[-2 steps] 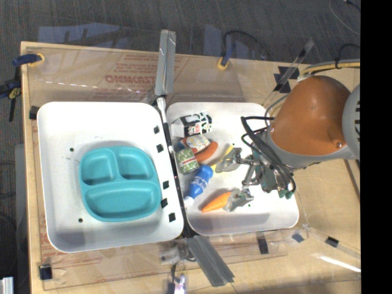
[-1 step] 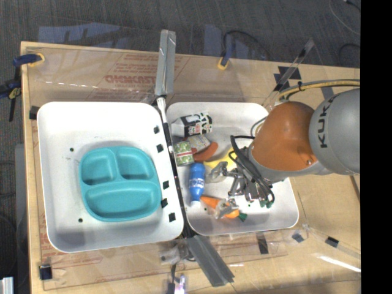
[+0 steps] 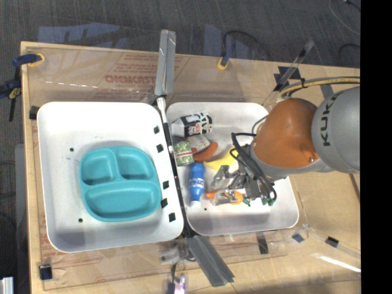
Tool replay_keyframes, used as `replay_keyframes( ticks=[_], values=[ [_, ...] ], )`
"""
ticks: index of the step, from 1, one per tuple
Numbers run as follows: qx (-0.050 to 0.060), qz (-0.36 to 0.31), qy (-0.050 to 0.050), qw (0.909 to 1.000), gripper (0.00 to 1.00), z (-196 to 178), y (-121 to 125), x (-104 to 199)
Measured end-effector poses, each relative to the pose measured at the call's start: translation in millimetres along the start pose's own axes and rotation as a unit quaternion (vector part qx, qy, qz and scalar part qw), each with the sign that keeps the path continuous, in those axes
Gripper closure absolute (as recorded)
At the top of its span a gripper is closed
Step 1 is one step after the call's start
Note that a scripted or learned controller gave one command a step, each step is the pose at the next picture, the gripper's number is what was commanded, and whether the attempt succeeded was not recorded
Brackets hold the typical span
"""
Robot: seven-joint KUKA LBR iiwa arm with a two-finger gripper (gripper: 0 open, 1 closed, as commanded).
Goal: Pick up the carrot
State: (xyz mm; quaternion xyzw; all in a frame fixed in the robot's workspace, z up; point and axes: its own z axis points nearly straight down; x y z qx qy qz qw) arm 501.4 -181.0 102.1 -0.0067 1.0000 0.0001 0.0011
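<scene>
The carrot (image 3: pixel 215 195) is a small orange piece lying near the front of the right bin (image 3: pixel 282 216), partly covered by the gripper's metal parts. My gripper (image 3: pixel 228 186) is low in that bin, right over the carrot and touching or nearly touching it. The grey arm with its orange band (image 3: pixel 285 136) reaches in from the right and hides the bin's right half.
Beside the carrot lie a blue bottle (image 3: pixel 196 181), a yellow item (image 3: pixel 220 163), a red-orange sausage-like piece (image 3: pixel 207 151), a green packet (image 3: pixel 182 153) and a black-and-white carton (image 3: pixel 197 125). The left bin (image 3: pixel 55 127) holds a teal divided plate (image 3: pixel 119 182).
</scene>
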Motion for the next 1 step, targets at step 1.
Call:
replay_keyframes(
  ticks=[1],
  values=[
    [0.000, -0.071, 0.000, 0.9975, 1.00, -106.7, 64.9, 2.2]
  ],
)
